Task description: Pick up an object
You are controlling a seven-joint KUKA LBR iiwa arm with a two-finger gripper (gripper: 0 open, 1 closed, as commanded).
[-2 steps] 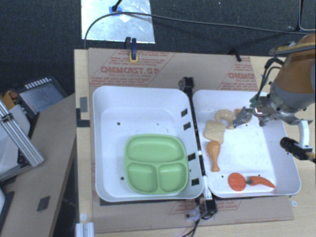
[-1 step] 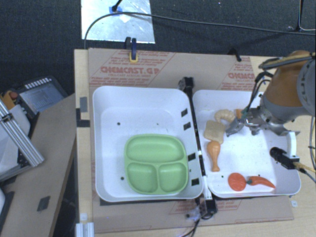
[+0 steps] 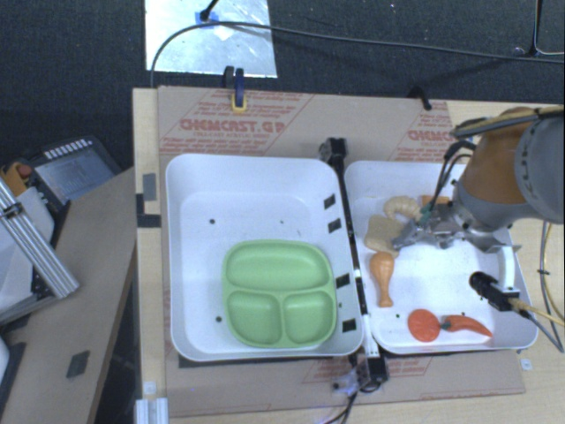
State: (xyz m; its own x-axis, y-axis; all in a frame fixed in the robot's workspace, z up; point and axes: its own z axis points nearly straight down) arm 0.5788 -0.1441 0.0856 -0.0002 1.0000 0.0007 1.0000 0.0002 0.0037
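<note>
Several small toy foods lie in the right-hand shallow white bin (image 3: 521,325): a pale yellow curved piece (image 3: 402,207), a tan flat wedge (image 3: 381,233), an orange-brown drumstick-shaped piece (image 3: 382,275), a round red-orange tomato-like piece (image 3: 424,325) and an orange carrot-like piece (image 3: 466,326). The left-hand white bin (image 3: 190,237) carries a light green three-compartment plastic tray (image 3: 278,291). The grey arm (image 3: 516,179) reaches in from the right, and its hand (image 3: 413,233) sits low over the upper middle of the right bin, pointing left. Whether the hand is clenched or released cannot be told, and nothing is seen between its tips. Nearest is the tan wedge, just left of the tips and apparently touching them, so I judge it the likely target. The drumstick lies just below, long axis running up and down the bin.
</note>
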